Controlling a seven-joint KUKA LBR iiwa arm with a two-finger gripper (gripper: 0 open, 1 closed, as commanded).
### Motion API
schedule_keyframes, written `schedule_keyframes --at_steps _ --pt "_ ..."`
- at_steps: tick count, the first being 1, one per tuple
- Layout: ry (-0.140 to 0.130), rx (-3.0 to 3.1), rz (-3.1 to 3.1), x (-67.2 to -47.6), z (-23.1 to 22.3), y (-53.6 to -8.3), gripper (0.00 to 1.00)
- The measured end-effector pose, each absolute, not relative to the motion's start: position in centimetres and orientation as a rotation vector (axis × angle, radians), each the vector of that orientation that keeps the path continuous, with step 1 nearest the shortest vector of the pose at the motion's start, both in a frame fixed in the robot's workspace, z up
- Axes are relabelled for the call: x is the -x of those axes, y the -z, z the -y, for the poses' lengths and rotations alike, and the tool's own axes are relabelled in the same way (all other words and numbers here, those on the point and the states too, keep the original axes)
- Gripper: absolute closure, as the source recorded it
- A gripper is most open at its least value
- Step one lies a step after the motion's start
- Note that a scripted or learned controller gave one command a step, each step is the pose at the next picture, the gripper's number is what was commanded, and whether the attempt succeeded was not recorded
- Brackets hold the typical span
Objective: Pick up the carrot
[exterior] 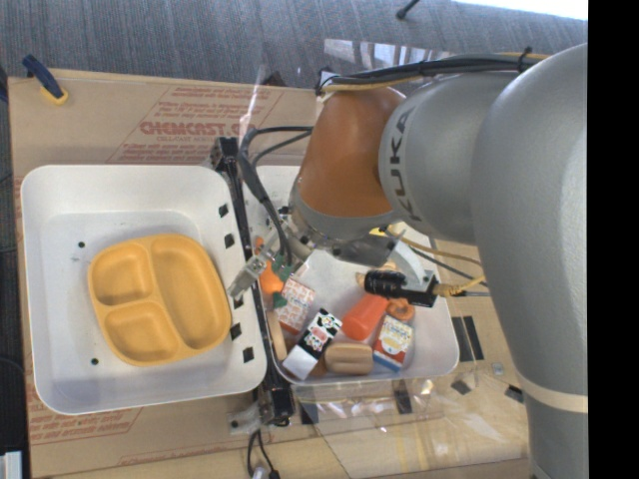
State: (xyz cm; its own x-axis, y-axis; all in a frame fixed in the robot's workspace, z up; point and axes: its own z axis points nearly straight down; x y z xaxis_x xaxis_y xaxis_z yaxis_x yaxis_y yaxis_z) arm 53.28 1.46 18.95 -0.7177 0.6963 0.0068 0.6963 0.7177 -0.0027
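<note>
Carrot (pixel 271 281) seemingly touches the claw (pixel 262 269) at right bin's (pixel 439 359) left wall.

right bin (pixel 435 359) half under arm (pixel 479 148), carrot (pixel 271 281) part-hidden

A yellow divided plate (pixel 157 297) lies in the left white bin (pixel 45 267). In the right bin (pixel 439 352), near its front wall, sit a black-and-white carton (pixel 318 333), a brown bread-like piece (pixel 348 358), an orange-red block (pixel 365 315) and a small juice carton (pixel 395 339). Brown cardboard (pixel 150 108) covers the desk beyond.
</note>
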Motion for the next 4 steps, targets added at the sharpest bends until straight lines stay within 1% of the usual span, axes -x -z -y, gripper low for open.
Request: schedule_keyframes --at_steps 1,2,3,4 --pt "-0.002 0.748 3.055 -55.6 6.5 -19.3 0.00" --pt "0.003 1.314 2.853 -59.7 -1.3 -19.2 0.00" --pt "0.003 1.352 2.835 -63.8 -9.7 -19.2 0.00" --pt "-0.003 1.207 2.889 -61.7 -21.3 -11.7 0.00"
